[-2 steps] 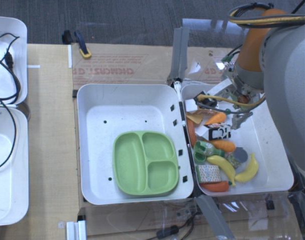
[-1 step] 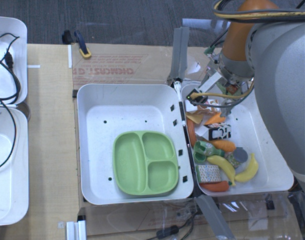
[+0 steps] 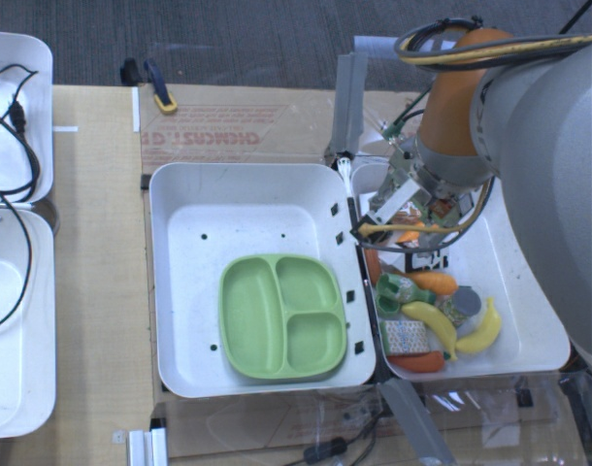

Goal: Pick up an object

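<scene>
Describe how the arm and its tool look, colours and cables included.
The arm is a thick, rounded grey body with an orange band above the wrist. A yellow-and-black cable loops over the orange section, and thinner dark wires hang around the wrist. The tool below is a cluster of grey and black metal parts with some white pieces; its details are hard to make out.

Arm (image 3: 543,105): fat smooth light-grey casing, rounded orange band (image 3: 456,105) above wrist. Black and yellow cables (image 3: 471,51) loop over the top. Wrist end is darker metal, cluttered, with thin wires (image 3: 405,119) trailing.
</scene>
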Controlling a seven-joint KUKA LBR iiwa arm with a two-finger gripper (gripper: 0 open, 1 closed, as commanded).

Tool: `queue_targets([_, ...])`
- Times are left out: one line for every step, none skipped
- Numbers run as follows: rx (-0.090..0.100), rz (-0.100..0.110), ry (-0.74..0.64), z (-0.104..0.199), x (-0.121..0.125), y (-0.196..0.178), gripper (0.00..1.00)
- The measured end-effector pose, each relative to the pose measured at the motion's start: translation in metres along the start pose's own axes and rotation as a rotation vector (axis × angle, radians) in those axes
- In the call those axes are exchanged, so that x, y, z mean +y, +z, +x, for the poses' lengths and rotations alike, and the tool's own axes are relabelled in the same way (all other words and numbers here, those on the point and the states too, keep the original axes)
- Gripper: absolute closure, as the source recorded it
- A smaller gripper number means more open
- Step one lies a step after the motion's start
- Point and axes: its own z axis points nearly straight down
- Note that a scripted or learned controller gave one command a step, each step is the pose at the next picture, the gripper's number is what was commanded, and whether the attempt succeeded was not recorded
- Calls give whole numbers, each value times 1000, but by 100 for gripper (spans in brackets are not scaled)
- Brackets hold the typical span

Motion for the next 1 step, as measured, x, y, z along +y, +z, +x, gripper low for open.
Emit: queue_targets([0,-1,202,-39,52,0,0])
